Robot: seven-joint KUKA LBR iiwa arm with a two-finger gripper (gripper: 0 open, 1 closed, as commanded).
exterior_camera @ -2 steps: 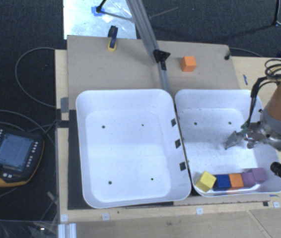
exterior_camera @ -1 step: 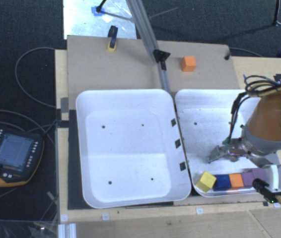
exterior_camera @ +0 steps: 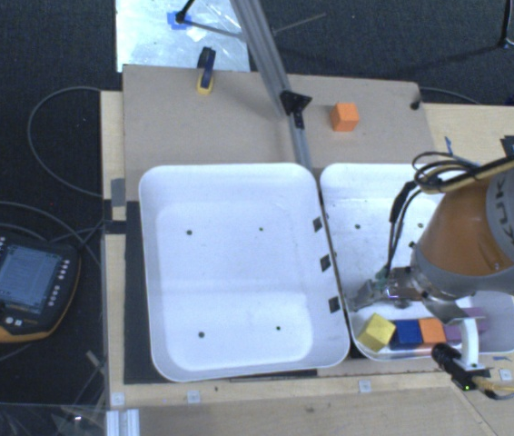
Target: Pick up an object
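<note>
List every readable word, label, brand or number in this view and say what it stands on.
"KU", the start of a brand name cut off at the picture's edge: on the grey arm.
Screen and buttons of the handheld control pendant left of the bench: too small and blurred to read.
The blocks, the white bins and the bench bear no legible text.

Yellow [exterior_camera: 377, 331], blue [exterior_camera: 409, 332] and orange [exterior_camera: 432, 331] blocks lie side by side.

White bins [exterior_camera: 239, 184] hold yellow [exterior_camera: 377, 331], blue [exterior_camera: 409, 333] and orange [exterior_camera: 432, 331] blocks; another orange cube [exterior_camera: 344, 116] sits on tan worktop [exterior_camera: 239, 116].
</note>
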